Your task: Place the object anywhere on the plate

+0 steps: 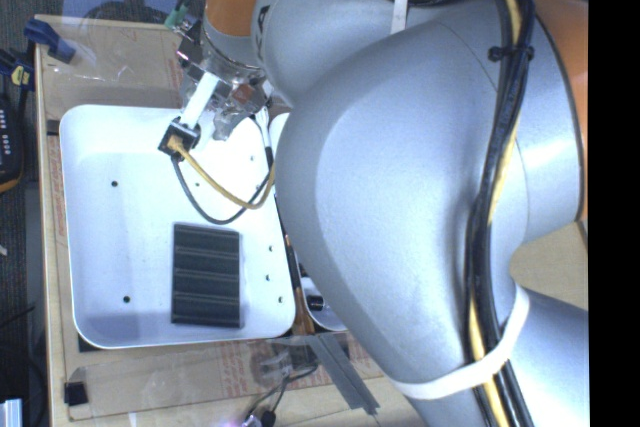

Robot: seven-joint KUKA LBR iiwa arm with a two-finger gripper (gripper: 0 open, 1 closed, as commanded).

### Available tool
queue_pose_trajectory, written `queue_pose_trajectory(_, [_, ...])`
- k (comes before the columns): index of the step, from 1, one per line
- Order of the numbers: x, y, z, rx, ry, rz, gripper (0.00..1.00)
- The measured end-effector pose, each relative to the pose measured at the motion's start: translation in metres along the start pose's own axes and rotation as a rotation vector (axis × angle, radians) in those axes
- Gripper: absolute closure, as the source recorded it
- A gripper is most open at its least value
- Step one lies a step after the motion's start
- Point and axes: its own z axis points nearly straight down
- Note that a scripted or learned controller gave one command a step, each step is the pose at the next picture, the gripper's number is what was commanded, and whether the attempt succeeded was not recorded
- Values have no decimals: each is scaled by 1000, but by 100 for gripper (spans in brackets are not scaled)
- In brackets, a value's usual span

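Note:
A black ribbed rectangular block (207, 275) lies flat in the left white bin (90, 215), near its front edge. My gripper (200, 123) hangs over the far right part of that bin, well apart from the block and above it. Nothing shows in its grasp. A yellow and black cable (215, 195) loops down from the gripper between it and the block. The arm's grey bulk (420, 175) covers the right bin. Under the arm a pale curved rim (322, 315) peeks out, perhaps the plate; most of it is hidden.
The wooden bench (150, 370) frames the bins. A blue clamp (48, 37) sits at the bench's far left corner. Small metal fittings (300, 360) stand at the front between the bins. The left bin's left half is bare white floor.

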Motion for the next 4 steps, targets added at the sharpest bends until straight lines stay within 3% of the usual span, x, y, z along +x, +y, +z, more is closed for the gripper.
queue_pose_trajectory(1, [24,-33,142,2,-2,35,100])
queue_pose_trajectory(2, [-41,-1,-11,0,3,260,100])
queue_pose_trajectory(3, [-55,-27,43,3,-3,-197,100])
queue_pose_trajectory(4, [33,-52,19,-2,1,-454,100])
